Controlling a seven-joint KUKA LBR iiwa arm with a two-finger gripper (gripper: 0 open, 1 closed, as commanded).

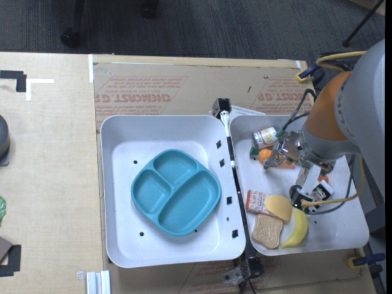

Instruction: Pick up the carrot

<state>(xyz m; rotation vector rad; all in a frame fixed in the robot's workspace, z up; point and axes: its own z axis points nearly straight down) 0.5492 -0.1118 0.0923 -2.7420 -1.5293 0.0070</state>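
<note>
The orange carrot (pixel 265 155) lies in the upper left part of the right bin (pixel 343 231), just below a small can. My gripper (pixel 278 156) is down right over the carrot's right part and covers it, so only the carrot's left end shows clearly. The grey arm with its orange band (pixel 327 112) reaches in from the right above the bin.
A small can (pixel 265 136) lies just above the carrot. Near the right bin's front are a red packet (pixel 255 201), a cheese slice (pixel 278 207), a toast slice (pixel 268 230) and a banana (pixel 296 228). The left bin (pixel 116 225) holds a blue divided plate (pixel 176 192).
</note>
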